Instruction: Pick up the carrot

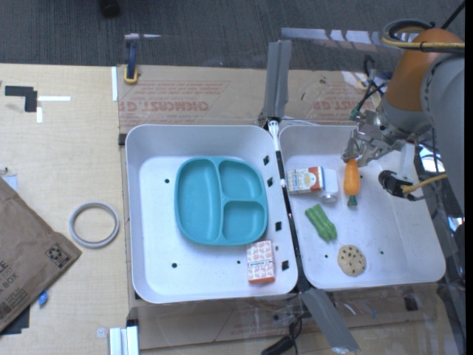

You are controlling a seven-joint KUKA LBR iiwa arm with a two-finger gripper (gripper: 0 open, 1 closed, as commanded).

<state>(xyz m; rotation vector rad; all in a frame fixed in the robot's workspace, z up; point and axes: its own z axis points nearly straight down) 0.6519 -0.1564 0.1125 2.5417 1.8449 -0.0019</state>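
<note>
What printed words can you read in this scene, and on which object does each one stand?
"CHEMCAST GT", upside down and partly guessed: cardboard sheet behind the bins.
"BOX": brown cardboard box at the left edge.
Small carton and milk carton: print too small to read.

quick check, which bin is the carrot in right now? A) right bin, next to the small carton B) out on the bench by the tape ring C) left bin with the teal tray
A: the carrot lies in the right bin, just right of the small carton and directly below the tool.
</note>
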